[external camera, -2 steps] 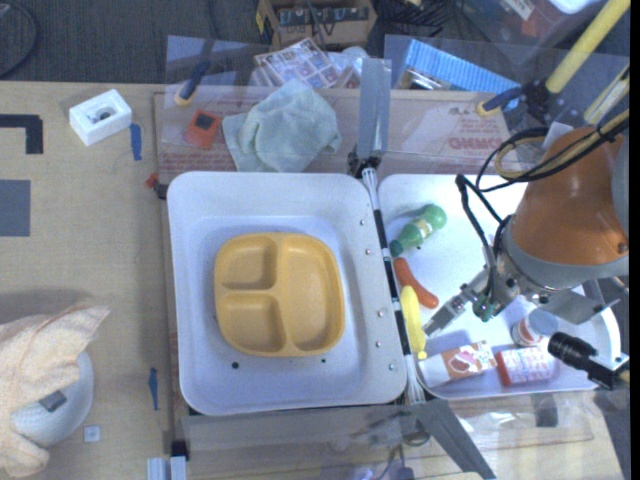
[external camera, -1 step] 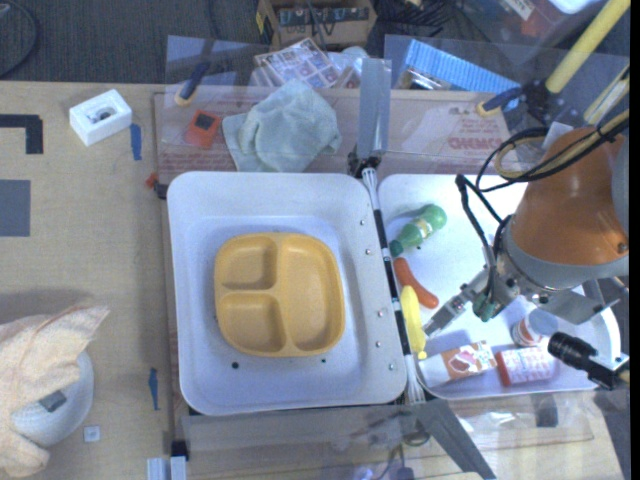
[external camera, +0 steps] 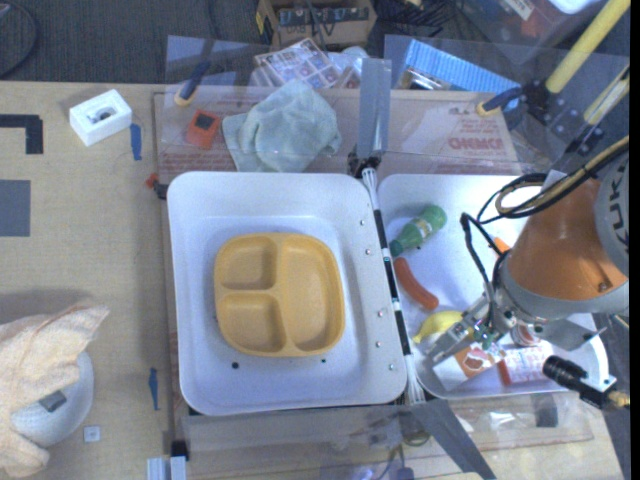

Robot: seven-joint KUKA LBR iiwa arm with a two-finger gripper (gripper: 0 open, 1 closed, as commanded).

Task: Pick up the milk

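Low in the right bin, the pincer hangs over a red-and-white milk carton, beside the lemon; its grip cannot be told.

A single fixed camera looks down at a slant from above the pale wooden bench, framing both shallow white plastic bins fairly closely.

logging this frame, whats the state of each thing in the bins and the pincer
tray: lying flat, upright, in the left bin
green bottle: on its side, right bin
red sausage: lying flat, right bin
yellow piece: lying at the pincer's tip
carton: on its side, under the arm
pincer: low in the right bin
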